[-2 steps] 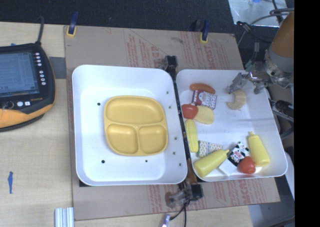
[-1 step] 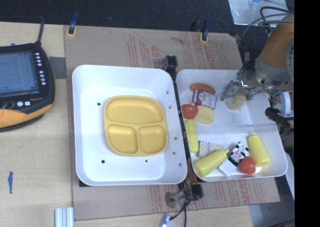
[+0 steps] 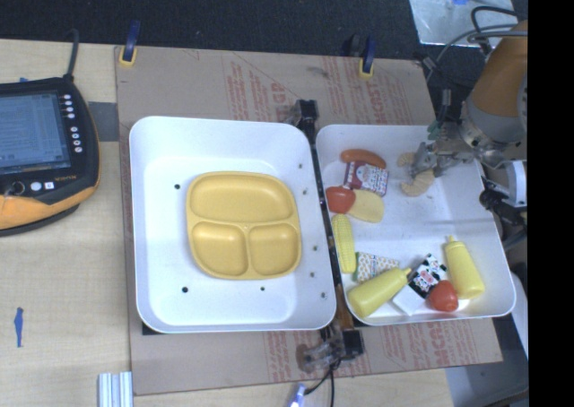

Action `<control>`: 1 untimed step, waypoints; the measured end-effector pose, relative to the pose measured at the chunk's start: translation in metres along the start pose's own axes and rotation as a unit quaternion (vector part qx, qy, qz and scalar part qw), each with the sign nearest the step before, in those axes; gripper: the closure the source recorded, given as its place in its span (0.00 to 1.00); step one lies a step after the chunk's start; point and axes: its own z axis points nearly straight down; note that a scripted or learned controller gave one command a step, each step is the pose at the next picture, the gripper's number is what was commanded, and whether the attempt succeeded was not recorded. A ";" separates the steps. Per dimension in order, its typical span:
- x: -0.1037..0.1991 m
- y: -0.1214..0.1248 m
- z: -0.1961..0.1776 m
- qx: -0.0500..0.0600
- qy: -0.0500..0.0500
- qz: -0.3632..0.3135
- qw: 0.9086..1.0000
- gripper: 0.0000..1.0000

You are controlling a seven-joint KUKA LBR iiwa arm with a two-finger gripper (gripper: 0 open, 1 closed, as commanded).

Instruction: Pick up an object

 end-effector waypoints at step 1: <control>0.055 -0.015 -0.054 -0.001 0.001 0.002 1.000 1.00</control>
